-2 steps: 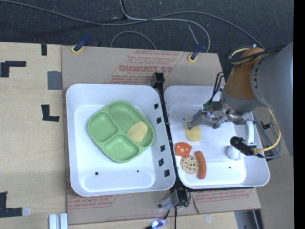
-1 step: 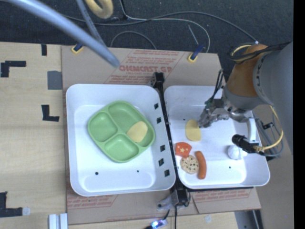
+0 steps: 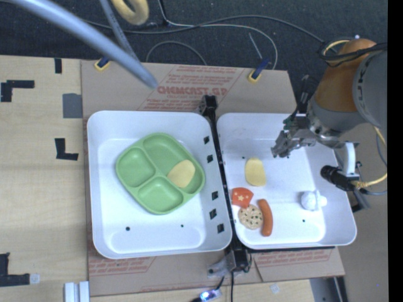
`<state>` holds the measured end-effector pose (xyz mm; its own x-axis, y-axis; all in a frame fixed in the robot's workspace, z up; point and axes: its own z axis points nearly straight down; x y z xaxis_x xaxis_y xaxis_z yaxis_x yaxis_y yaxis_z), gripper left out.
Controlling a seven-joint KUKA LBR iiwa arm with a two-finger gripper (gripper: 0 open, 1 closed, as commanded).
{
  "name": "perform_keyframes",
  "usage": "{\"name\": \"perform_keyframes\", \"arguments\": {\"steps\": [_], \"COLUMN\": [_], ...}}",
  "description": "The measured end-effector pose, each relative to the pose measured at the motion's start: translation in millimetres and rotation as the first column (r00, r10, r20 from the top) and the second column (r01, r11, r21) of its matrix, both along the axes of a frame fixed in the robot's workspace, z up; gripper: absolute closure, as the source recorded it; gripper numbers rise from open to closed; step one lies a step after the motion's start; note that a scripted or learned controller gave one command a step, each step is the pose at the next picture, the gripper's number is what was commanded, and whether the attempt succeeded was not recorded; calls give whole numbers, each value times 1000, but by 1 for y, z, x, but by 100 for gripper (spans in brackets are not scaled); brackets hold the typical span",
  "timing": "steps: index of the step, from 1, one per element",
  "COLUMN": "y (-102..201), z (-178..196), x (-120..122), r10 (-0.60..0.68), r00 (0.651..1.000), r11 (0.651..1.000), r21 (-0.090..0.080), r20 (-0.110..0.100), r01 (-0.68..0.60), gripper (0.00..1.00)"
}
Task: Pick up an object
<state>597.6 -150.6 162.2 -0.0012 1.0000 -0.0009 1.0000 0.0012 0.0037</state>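
Note:
My gripper [image 3: 281, 150] hangs over the right bin [image 3: 327, 231], near its upper middle, just up and right of a pale yellow food piece [image 3: 255, 172]. Lower in that bin lie a red tomato-like piece [image 3: 242, 196], a speckled cookie [image 3: 250, 217] and an orange-red sausage [image 3: 265, 216]. A small white object [image 3: 309, 200] rests toward the bin's right side. Nothing shows between the gripper's tips, which are small and dark here.
The left bin [image 3: 107, 231] holds a green three-compartment plate [image 3: 158, 172] with a yellow food piece [image 3: 182, 173] in its right compartment. A black divider [image 3: 216, 175] runs between the bins. Cables trail across the dark floor behind the bench.

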Motion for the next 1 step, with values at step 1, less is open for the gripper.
{"name": "perform_keyframes", "arguments": {"steps": [1], "y": [5], "z": [43], "x": [-2], "r10": [1], "r00": [1000], "r11": [1000], "r21": [1], "r20": [-2], "r01": [-1], "gripper": [100]}}
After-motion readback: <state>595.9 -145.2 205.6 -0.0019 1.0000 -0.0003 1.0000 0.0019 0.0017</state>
